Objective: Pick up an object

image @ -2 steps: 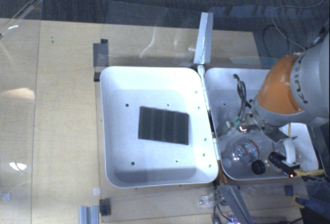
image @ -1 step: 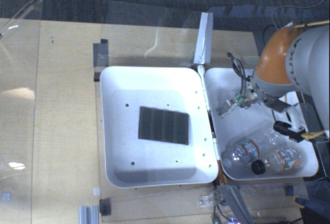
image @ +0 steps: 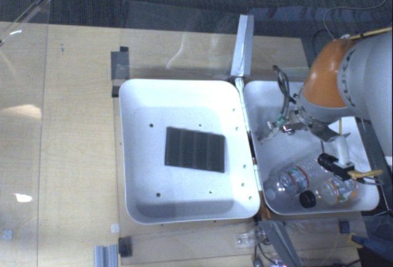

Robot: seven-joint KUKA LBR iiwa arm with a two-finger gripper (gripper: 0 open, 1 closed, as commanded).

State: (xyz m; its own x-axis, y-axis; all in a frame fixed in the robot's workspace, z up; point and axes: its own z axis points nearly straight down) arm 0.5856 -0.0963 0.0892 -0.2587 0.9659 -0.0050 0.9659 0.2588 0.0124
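Left bin (image: 140, 106): one dark ribbed pad (image: 194, 149) lies flat near the middle, with nothing of the robot close to it.
Right bin (image: 263, 97): a clear plastic bottle (image: 307, 181) lies on its side along the near wall, and a black cap (image: 306, 199) shows at its near edge.
Gripper (image: 284, 126): it hangs low over the far-left part of the right bin, apart from the bottle. From here I cannot tell whether it is spread or pressed together, and I see nothing caught in it.
Arm (image: 362, 75): it reaches in from the right, bent over the right bin.
Done so far: by my reckoning, only the approach; both things rest on their bin floors.
Left to do: settle on one thing, probably the nearby bottle, grip it and lift it clear.
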